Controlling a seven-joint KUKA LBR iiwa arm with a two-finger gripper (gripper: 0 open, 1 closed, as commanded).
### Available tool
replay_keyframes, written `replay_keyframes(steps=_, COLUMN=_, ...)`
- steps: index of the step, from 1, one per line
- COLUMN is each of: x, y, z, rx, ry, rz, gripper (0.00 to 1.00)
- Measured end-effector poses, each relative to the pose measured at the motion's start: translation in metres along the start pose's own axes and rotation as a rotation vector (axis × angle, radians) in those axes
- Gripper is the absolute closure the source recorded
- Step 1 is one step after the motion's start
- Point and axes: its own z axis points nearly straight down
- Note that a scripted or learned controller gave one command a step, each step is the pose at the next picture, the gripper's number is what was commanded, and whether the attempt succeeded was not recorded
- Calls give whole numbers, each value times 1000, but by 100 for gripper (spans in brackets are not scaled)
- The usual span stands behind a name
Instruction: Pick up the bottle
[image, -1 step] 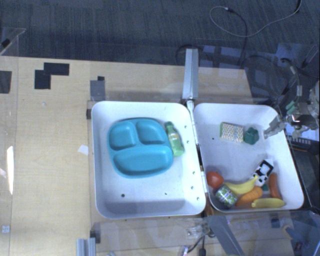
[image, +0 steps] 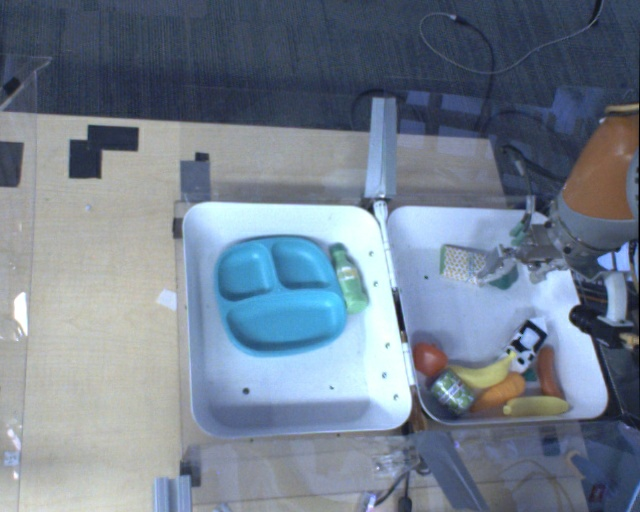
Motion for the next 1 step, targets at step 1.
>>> replay_keyframes(steps=1, x=3, y=25, z=63, rx=-9, ry=-4, rz=-83, gripper=0)
